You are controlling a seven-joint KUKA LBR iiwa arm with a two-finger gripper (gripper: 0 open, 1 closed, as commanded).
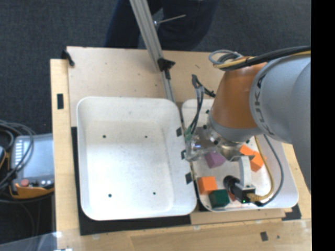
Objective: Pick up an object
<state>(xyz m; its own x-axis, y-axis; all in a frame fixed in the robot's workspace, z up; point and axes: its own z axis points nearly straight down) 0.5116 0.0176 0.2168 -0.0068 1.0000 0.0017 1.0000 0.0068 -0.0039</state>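
Note:
My gripper (199,149) reaches down into the left part of the right bin (289,194), under the orange-banded wrist. A purple block (213,159) lies just to its right, close to or touching it; I cannot tell which. An orange block (208,183) sits below the gripper, with a green block (219,197) next to it at the bin's front. Another orange piece (255,161) shows at the right, partly hidden by the arm. The wrist hides much of this bin.
The left bin (85,140) stands beside the right one, their walls meeting near the gripper. A slanted metal post (149,33) rises behind the bins. A person stands at the far side of the bench.

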